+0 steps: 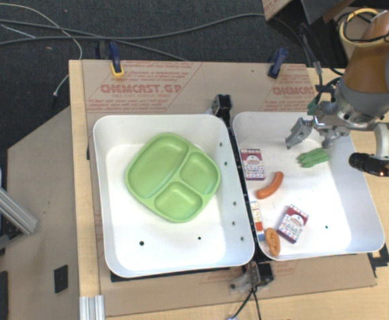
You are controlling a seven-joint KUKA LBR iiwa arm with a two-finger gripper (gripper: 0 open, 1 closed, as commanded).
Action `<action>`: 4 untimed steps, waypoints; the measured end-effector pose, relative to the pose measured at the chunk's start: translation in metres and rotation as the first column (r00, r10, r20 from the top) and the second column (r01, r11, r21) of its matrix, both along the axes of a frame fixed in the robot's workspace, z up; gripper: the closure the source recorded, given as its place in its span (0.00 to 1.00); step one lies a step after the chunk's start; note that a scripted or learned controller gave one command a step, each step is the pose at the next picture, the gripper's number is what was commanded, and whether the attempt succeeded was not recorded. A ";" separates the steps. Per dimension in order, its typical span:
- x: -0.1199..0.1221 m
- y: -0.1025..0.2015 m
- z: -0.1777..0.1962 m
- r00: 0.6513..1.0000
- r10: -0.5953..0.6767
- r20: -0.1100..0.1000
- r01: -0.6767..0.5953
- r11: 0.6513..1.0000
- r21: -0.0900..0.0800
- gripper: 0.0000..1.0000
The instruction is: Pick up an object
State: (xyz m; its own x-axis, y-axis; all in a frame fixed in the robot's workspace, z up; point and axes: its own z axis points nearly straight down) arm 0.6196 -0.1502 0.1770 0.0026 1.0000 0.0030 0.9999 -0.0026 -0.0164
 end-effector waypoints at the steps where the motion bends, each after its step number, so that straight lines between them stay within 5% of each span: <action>1: 0.003 0.000 0.009 1.000 0.003 0.015 -0.003 1.000 -0.002 0.00; 3: -0.001 -0.001 -0.092 1.000 0.003 0.014 -0.003 1.000 -0.002 0.00; 4: 0.000 -0.001 -0.080 1.000 0.003 0.017 -0.003 1.000 -0.001 1.00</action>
State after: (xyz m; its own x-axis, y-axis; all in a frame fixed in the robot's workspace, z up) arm 0.6191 -0.1511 0.0965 -0.0004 1.0000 0.0016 1.0000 0.0004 0.0003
